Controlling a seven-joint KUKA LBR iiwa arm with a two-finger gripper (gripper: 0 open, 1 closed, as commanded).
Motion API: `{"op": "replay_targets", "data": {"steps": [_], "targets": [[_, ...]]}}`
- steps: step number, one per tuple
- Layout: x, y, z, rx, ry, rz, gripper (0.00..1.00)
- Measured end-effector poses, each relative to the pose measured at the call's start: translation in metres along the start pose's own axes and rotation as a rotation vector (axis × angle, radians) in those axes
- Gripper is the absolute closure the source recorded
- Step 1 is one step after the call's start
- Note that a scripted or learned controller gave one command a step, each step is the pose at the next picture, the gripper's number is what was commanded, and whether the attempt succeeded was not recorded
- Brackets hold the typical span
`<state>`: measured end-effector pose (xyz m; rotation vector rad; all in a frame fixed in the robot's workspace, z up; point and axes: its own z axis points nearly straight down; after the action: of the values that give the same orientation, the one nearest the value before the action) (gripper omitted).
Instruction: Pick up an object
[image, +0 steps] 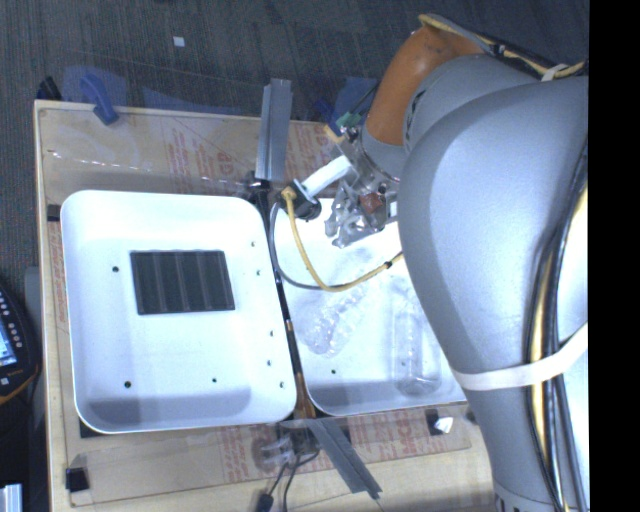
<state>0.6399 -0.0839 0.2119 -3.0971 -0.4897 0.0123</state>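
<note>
The grey arm (490, 250) reaches in from the right and covers much of the right bin (345, 400). An orange band (400, 85) sits above its wrist. The gripper (352, 222) hangs over the far part of the right bin, close to that bin's left wall. It is small and cluttered in the view, so I cannot tell how its claw stands, and nothing can be made out inside it. A yellow cable (305, 262) loops from the wrist down across the bin's left side.

Two clear plastic things lie in the right bin, near of the gripper and apart from it. A crumpled clear bottle (330, 325) lies near the bin's left wall. A second clear bottle (412, 350) lies to its right, just beside the arm's body, its length running from far to near.

The left bin (90, 300) holds a dark ribbed grey tray (182, 281), lying flat in the bin's far half.
</note>
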Motion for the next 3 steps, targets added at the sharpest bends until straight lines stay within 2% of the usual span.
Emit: {"op": "replay_targets", "data": {"steps": [1, 2, 3], "targets": [[-0.042, 0.050, -0.099, -0.006, 0.007, -0.086, 1.00], [-0.059, 0.034, -0.157, -0.007, 0.009, 0.056, 1.00], [-0.014, -0.014, -0.124, -0.003, 0.001, -0.015, 1.00]]}}
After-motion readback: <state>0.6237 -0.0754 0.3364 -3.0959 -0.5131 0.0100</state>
